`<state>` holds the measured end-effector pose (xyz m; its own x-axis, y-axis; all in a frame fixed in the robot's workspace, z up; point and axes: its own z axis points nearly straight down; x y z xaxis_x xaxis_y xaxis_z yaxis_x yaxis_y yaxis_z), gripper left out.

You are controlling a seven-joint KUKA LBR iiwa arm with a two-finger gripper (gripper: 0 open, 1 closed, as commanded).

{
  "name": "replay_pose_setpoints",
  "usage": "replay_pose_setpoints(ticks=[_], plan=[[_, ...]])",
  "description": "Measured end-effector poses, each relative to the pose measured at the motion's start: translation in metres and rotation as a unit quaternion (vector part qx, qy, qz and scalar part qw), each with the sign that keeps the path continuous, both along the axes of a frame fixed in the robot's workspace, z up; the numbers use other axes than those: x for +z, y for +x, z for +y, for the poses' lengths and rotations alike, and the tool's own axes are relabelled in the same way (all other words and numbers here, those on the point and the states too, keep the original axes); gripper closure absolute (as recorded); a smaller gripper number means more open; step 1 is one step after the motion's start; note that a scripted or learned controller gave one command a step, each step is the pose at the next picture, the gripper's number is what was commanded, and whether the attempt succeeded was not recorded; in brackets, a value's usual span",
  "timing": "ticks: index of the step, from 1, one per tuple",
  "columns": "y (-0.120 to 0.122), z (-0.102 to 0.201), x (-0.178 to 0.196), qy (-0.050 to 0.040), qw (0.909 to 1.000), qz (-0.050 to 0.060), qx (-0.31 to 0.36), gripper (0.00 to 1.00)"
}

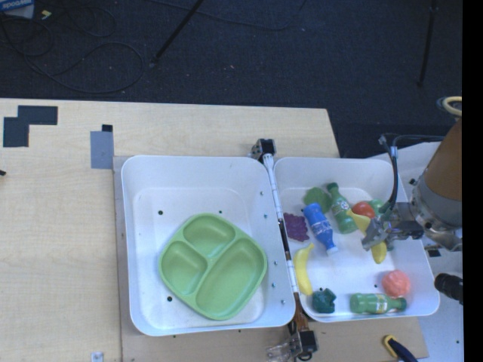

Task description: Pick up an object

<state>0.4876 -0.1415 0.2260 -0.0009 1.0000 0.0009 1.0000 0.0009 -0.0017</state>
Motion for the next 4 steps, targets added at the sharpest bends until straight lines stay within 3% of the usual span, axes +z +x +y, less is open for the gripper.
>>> replay_pose_setpoints(ticks=[1,2,3,4], plan=[[-0.012,0.066,-0.001,0.0003,1.0000,0.002,0.000,1.00],[-0.012,0.130,0.032,-0.0001,1.0000,0.001,0.000,1.00],[-0.012,0.155,0.039,-0.0004,1.0000,0.001,0.000,1.00],[-0.012,0.126,0.022,-0.0005,1.0000,0.002,-0.001,1.00]])
